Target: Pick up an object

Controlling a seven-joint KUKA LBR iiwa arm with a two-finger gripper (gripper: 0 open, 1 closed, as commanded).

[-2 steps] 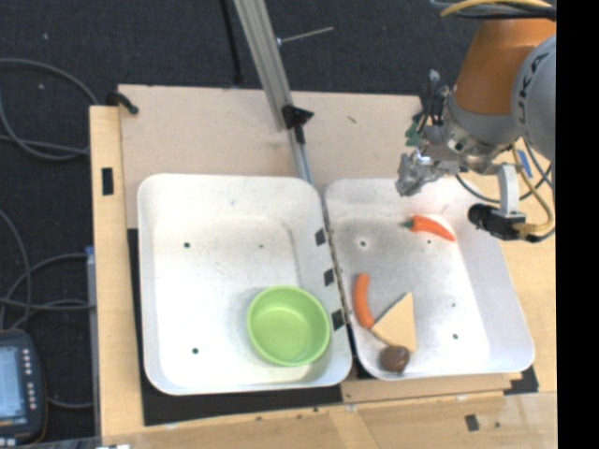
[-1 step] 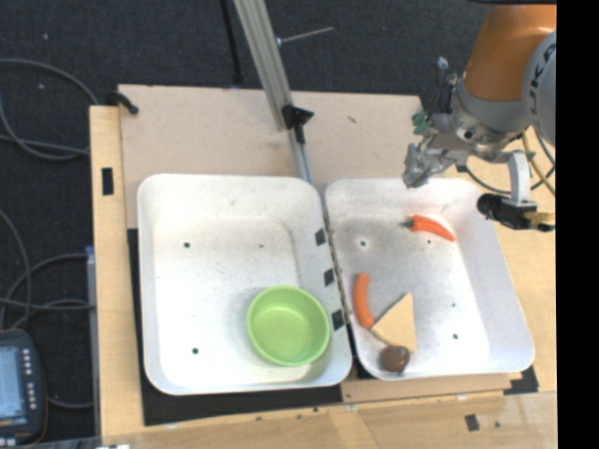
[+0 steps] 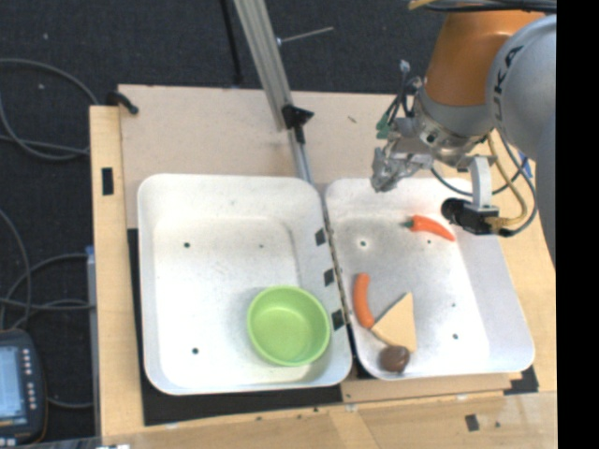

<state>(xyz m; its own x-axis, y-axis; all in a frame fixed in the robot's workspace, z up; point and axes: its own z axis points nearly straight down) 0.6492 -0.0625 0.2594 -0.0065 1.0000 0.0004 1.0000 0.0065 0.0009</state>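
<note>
An overhead, slanted view of a tan counter carrying two shallow white bins side by side. The landmark here is the right bin, and every place below is given against it.

The grey arm with its orange band enters from the right and hangs over the right bin's far edge. Its pincer points down at that bin's far left corner, just above the rim. Whether the pincer is released or clenched cannot be told; nothing is visibly caught in it.

Inside the right bin, a small orange carrot piece lies near the far side, right of the pincer and apart from it. A second orange stick lies along the bin's left wall, toward the near side. Just beside it sits a tan wedge, and a dark brown round lump rests at the wedge's near corner, close to the bin's near rim.

Touching the right bin's left side is the left bin, which holds a lime-green bowl upright in its near right corner.

A slanted metal rail rises beyond the right bin's far left corner.
</note>
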